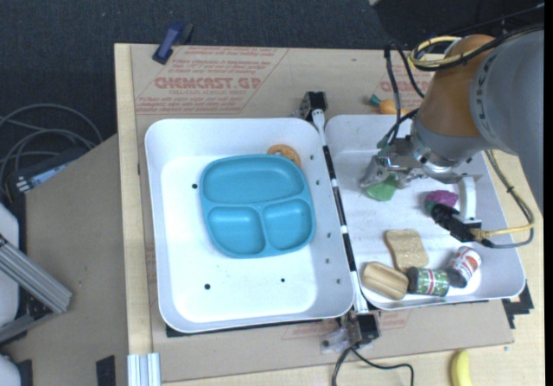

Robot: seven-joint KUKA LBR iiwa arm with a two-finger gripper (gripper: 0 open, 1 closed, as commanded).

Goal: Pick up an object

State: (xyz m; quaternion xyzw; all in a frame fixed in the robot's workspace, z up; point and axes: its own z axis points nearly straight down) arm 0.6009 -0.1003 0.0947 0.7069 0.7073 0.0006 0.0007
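The arm reaches from the right; its pincer (384, 170) is low over one green object (379, 190), open or closed I cannot tell. One blue tray (257, 204), two bins.

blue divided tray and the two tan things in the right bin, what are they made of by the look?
Blue tray: looks like moulded plastic, matte, uniform colour with rounded compartment walls. Flat tan piece: likely plastic or foam toy food, speckled surface like a cracker or toast. Rounded tan piece: smooth and slightly glossy, probably plastic toy bread; the look leaves it open.
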